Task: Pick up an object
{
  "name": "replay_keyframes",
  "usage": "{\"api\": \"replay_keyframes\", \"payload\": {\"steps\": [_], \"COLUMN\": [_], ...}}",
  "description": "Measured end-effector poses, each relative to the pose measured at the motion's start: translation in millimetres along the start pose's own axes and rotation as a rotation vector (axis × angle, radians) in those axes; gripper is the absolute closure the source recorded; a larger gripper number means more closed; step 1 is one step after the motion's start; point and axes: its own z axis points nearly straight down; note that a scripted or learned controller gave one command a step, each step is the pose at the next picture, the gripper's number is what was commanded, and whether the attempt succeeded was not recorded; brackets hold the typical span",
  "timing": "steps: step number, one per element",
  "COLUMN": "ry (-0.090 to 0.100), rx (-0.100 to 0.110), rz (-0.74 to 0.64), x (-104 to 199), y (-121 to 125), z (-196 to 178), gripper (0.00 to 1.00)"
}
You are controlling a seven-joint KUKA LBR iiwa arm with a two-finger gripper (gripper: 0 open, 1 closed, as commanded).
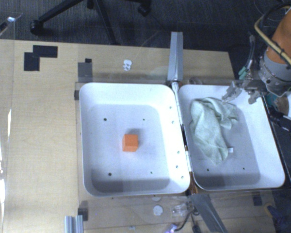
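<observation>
A small orange cube [130, 142] sits near the middle of the left bin [94, 130]. In the right bin [262, 149] lies a crumpled pale green cloth [212, 129], spread from the back towards the centre. My gripper [242, 95] hangs over the back of the right bin, just past the cloth's far right corner. It is open, its two fingers spread apart with nothing between them. The left fingertip [231, 93] is close to the cloth's upper edge; I cannot tell whether it touches.
A grey metal post [175, 57] stands at the back between the two bins. The arm's wrist with its orange band [286, 30] and cables fills the upper right. A chair base [94, 4] stands on the floor behind the bench.
</observation>
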Motion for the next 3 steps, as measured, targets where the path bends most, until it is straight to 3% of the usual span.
{"api": "replay_keyframes", "payload": {"steps": [1,2,3], "ry": [-0.001,-0.001,0.0], "rx": [-0.008,-0.012,-0.002], "rz": [-0.319,-0.321,-0.031], "x": [32,33,80], "y": [0,1,49], "z": [139,128,52], "gripper": [0.0,1.0,1.0]}}
